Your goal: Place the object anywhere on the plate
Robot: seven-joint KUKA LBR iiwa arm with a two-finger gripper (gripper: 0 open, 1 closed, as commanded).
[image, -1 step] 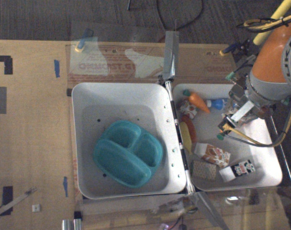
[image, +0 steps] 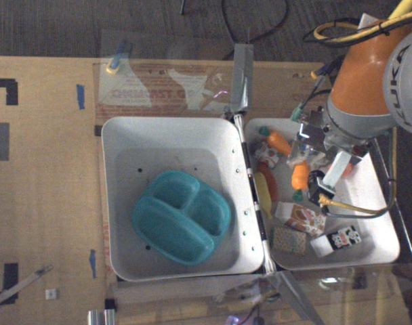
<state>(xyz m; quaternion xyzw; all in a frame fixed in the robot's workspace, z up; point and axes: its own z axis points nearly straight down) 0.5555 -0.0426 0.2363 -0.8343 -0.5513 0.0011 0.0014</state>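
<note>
Claw [image: 303,156]: at the end of the grey and orange arm [image: 365,80], reaching in from the right and lowered over the upper middle of the right bin [image: 377,205]; whether it is wide, narrow or holding anything cannot be told from this angle. Orange toy [image: 299,176]: small, rounded, in the right bin directly at the claw's lower end, touching or just beside it; contact not discernible. Plate [image: 182,215]: teal, three compartments, nothing on it, lying at a slant on the floor of the left bin [image: 118,154], toward its lower centre, well apart from the orange toy. Carrot [image: 278,141]: orange with a green tip, at the upper left of the right bin, near the claw. Yellow curved piece [image: 262,189]: along the right bin's left wall, with a red item just beside it. Printed carton [image: 301,218]: lying flat below the orange toy. Tan square piece [image: 289,240]: low in the right bin, beside the printed carton. White carton with black patches [image: 337,240]: on its side at the bin's lower right. Worktop [image: 43,181]: pale brown board bearing both bins side by side, marked with blue tape [image: 80,96] and black patches at the left.
</note>
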